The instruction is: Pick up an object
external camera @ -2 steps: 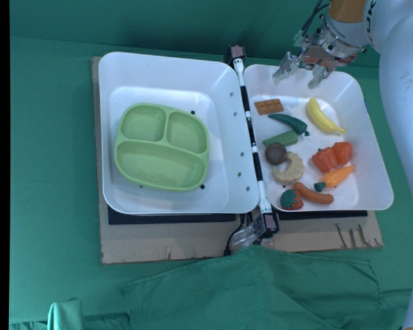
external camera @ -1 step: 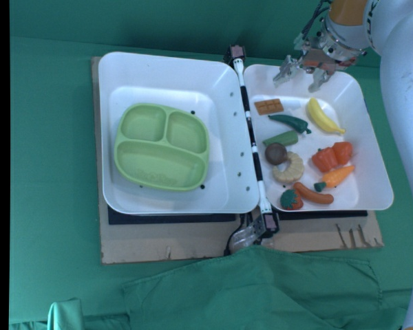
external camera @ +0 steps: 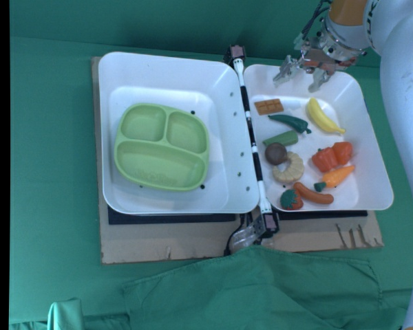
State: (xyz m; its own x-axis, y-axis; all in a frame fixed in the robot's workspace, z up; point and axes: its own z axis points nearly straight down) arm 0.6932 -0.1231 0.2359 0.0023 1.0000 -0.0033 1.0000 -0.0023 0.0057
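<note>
hovering over the far rim of the right bin (external camera: 375,184), the end effector (external camera: 301,75) hung with its fingers spread apart, grasping nothing. just below it a smooth, curved yellow plastic banana (external camera: 323,116) lay inside that bin, its long axis slanting from upper left to lower right. beside it lay a glossy green chili (external camera: 290,122), pointing right.

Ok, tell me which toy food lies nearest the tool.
The yellow banana: it lies just below the tool near the right bin's far end, closer than the cracker or green pepper.
</note>
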